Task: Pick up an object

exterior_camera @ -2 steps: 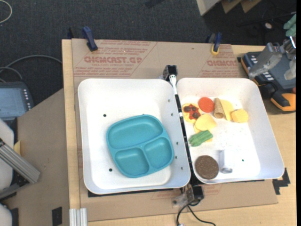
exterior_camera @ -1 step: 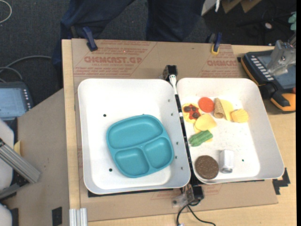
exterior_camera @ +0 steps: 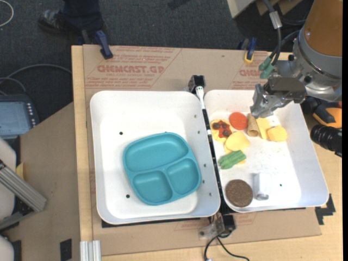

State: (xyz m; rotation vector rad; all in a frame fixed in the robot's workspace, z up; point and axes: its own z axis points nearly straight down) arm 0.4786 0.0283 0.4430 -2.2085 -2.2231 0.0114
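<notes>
the grey arm with its orange band is seen entering from the upper right, bent down over the far part of the right bin. the gripper hangs at the wrist's lower left end, pointed down and slightly leftward, its tip just above or against a small tan cone-like piece. whether the gripper is spread or pressed together cannot be told, as its metal parts are blurred into one grey mass; no object is seen clearly lifted by it.

the toy food items are gathered in the near-left half of the right bin. a red round piece lies just left of the gripper tip, with a dark red berry cluster further left near the bin's wall. a yellow block lies just right of the cone, beneath the gripper. a yellow rounded piece sits below the red one, and a green pod-like piece just below that. a brown round cookie rests at the near edge, beside a pale grey item.

in the left bin a teal divided plate is laid flat, well apart from the gripper. both bins are set on a cardboard-covered tabletop.
</notes>
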